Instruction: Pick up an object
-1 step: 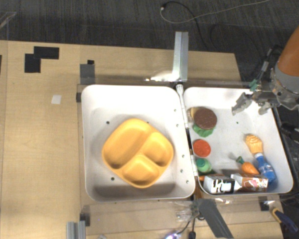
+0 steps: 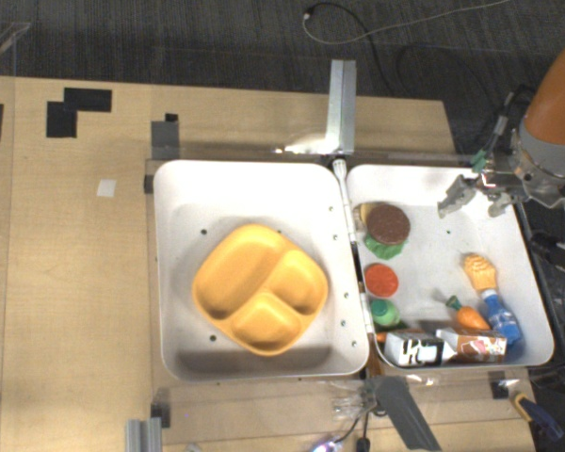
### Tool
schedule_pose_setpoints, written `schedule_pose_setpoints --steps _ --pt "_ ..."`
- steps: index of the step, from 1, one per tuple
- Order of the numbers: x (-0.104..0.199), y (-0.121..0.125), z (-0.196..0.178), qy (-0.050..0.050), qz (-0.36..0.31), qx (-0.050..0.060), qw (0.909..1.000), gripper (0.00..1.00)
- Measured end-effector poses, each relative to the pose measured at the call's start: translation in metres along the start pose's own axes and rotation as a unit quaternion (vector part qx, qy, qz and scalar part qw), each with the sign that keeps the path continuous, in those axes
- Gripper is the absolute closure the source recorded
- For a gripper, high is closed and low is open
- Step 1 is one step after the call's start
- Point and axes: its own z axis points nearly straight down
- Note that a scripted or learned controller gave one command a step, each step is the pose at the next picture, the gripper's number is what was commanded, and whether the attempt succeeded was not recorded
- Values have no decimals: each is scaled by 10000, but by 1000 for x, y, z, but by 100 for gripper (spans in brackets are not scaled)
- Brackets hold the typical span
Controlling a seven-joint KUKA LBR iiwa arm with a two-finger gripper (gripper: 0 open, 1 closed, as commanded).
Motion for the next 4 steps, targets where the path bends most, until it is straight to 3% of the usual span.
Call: schedule_pose_setpoints --steps 1,2,3,4 --pt "-54 -34 102 -2 328 8 9995 0" --pt "-52 -40 120 -30 -60 -102 9999 0" --pt "-50 -41 117 -12 -68 -73 9999 100" --pt "27 -41 4 0 150 -11 9999 100"
